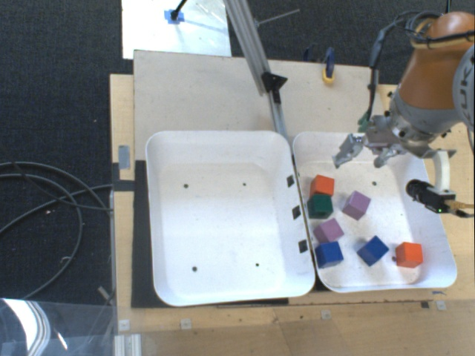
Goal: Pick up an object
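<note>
The surface [208, 80] is a pale board carrying two shallow white bins side by side. The left bin [167, 273] lies well to the left of the tool; the right bin [445, 273] lies directly under and below it. The arm [438, 58], grey with an orange band, enters from the right and ends above the upper part of the right bin. The tool [369, 153] hangs over bare bin floor with its two fingers spread apart and nothing between them. All blocks sit in the right bin, below the tool in the view. Nearest is an orange block [323, 185], just below and left of the tool, with a green block [320, 205] touching its lower side. A purple block [356, 205] sits below the tool, slightly turned so its corners point up and down in the view. A second purple block [328, 231] lies lower left, touching a blue block [329, 254] beneath it. A second blue block [372, 250] is turned diagonally, and a second orange block [409, 254] lies near it, lower right of the tool. The blocks are cube-like, with no evident long axis.
</note>
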You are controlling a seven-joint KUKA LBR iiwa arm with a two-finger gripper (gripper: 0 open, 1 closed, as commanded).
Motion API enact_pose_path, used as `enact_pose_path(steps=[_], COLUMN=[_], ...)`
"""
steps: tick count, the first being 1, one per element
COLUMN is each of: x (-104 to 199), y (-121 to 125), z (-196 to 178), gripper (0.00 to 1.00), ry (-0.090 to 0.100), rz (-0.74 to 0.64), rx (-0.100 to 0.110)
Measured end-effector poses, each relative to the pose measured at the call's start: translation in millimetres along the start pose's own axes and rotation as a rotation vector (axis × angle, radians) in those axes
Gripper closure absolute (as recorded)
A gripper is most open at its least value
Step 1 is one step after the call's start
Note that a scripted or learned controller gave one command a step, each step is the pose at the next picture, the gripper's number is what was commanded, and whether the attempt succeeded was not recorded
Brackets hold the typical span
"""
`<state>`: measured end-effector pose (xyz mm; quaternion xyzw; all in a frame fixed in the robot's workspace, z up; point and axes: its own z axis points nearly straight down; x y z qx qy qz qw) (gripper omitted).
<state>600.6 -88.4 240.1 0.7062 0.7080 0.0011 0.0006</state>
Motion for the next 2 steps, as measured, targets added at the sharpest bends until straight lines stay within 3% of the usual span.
enact_pose_path(steps=[1,2], x=[-20,-102], y=[-13,-5], z=[111,150], gripper=[0.00,0.00], ry=[-0.001,-0.005], rz=[0.002,0.008], rx=[0.008,0.001])
